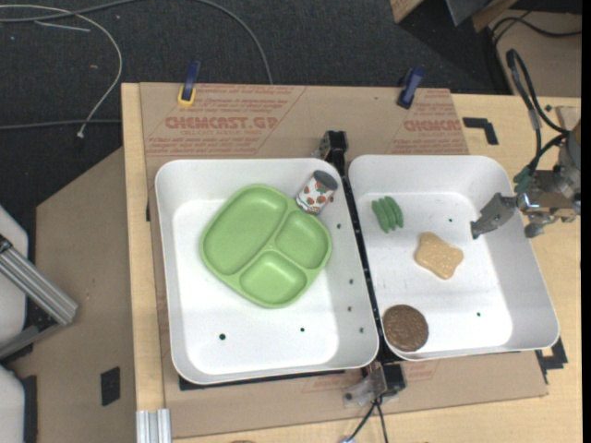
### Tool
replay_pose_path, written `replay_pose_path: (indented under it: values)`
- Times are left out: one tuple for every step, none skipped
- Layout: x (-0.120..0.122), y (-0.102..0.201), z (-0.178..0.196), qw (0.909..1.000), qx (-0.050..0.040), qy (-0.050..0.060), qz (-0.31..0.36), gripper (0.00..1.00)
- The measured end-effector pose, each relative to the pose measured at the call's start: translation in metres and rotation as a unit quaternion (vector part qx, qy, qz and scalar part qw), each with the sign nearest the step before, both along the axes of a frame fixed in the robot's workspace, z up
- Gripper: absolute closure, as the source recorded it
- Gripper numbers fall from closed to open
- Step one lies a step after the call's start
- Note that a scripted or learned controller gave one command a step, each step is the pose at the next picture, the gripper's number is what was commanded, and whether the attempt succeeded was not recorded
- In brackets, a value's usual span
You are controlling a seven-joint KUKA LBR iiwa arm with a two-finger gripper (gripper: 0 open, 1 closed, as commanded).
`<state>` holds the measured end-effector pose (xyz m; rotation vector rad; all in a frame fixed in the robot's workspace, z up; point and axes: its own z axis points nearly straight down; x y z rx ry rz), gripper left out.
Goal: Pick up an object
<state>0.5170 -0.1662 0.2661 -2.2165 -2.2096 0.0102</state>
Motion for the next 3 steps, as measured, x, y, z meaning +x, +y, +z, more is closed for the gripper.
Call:
replay_pose_path:
  values:
    - [0.002,0.000,0.006,1.0000,-0.0014,-0.006,0.002,0.00]
    - [0.012,0.002,-0.045,1.0000,-0.0004,-0.003,0.002,0.00]
    - [0.010,0.000,-0.088,1.0000,-0.0004,-0.003,0.001,0.00]
